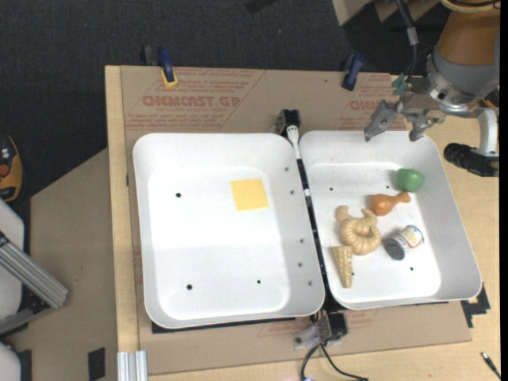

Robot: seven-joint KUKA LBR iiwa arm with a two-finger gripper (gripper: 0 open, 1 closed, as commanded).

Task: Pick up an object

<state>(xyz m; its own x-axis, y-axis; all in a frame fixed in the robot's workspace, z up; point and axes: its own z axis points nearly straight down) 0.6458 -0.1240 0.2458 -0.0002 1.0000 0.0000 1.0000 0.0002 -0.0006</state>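
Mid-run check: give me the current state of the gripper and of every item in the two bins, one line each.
gripper: open, holding nothing, above the right bin's far rim
yellow square: flat in the left bin
green ball: resting in the right bin
chicken drumstick: on its side
croissant: lying flat
ice cream cone: on its side
small can: tipped over

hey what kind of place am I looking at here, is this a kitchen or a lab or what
Most likely a robotics lab bench, not a kitchen. Two shallow white bins sit on a clamped board, toy food such as a green ball and a croissant lies in the right bin, and a robot gripper hangs open above it.
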